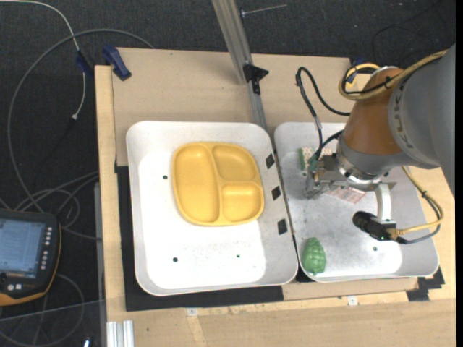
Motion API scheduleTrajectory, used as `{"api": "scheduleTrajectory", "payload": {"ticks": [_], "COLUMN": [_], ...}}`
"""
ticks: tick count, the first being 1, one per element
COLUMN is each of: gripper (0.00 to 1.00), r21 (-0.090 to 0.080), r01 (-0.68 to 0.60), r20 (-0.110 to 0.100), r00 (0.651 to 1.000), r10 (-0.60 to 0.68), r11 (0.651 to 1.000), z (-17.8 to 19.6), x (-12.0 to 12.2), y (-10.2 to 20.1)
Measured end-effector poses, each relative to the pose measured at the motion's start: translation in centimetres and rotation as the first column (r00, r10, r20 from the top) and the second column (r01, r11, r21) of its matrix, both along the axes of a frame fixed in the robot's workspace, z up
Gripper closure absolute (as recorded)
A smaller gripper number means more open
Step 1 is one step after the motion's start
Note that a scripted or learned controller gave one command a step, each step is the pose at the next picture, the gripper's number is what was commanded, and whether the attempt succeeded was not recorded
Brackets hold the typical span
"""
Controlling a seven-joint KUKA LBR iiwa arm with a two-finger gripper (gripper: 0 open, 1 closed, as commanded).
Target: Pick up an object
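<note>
Right now we judge the reach-in step is in hand: our gripper (315,186) is low in the right bin (405,262) at centre-right of frame, over small packets (346,191); whether it is open or closed we cannot tell. Next it needs a firm hold before lifting. A green object (314,256) lies lower, near that bin's front-left corner.

Two shallow white bins sit side by side on one desk (217,74): a left bin (148,215) and a right bin (412,255). The left bin carries one yellow divided tray (217,183) with three compartments. The right bin carries one green object (314,256) near its front left corner. One arm (405,114) hangs over the right bin. One handheld screen unit (25,255) lies on the floor, off the desk's left side.
</note>
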State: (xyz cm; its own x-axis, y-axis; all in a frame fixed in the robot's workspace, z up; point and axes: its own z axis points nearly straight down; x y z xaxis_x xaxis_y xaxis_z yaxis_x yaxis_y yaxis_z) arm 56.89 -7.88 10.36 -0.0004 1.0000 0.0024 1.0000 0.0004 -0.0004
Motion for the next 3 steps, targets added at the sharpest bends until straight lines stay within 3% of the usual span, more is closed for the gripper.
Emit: {"api": "scheduleTrajectory", "payload": {"ticks": [2, 3], "gripper": [1.00, 1.00], "r21": [-0.003, 0.000], "r01": [-0.001, -0.006], "r20": [0.007, 0.003], "r00": [1.000, 1.000], "r10": [0.001, 0.006], "r11": [1.000, 1.000], "z": [11.1, 10.9], "x": [0.2, 1.9], "y": [-0.9, 4.5]}}
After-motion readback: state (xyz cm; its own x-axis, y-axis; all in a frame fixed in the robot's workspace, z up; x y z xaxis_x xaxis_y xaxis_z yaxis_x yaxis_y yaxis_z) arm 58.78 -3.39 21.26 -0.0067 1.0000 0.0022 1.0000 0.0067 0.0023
